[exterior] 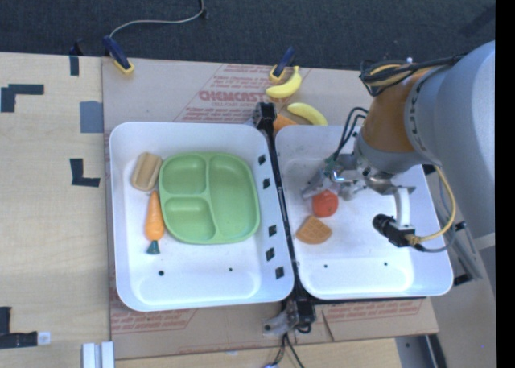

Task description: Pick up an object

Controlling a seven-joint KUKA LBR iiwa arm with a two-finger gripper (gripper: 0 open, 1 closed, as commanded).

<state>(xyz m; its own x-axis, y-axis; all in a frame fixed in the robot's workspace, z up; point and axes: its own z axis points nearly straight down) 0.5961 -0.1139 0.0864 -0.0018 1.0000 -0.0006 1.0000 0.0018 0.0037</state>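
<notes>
The small round red tomato-like toy (pixel 325 204) lies on the floor of the right-hand shallow white bin (pixel 354 278), toward its left half, and it looks like the likeliest object for the pick. The risk, as I judge it, is that a round, smooth thing like this rolls or squirts sideways if the closing comes off-centre, leaving the arm to lift away with nothing.

Nearest the camera's low edge sits the tan wedge-shaped toy pastry (pixel 314 232), just below the tomato; a low approach could nudge it instead. Just above the tomato, touching or almost touching its top, is the metal pincer (pixel 331 180). I cannot tell whether it stands apart or together, and nothing shows held in it.

Farther back, 2 yellow plastic bananas (pixel 296 97) rest at the bins' far rim. In the left-hand white bin (pixel 201 290) lie a green 3-compartment plate (pixel 211 197), an orange toy carrot (pixel 154 223) and a tan bread slice (pixel 146 171), well apart from the action.
</notes>
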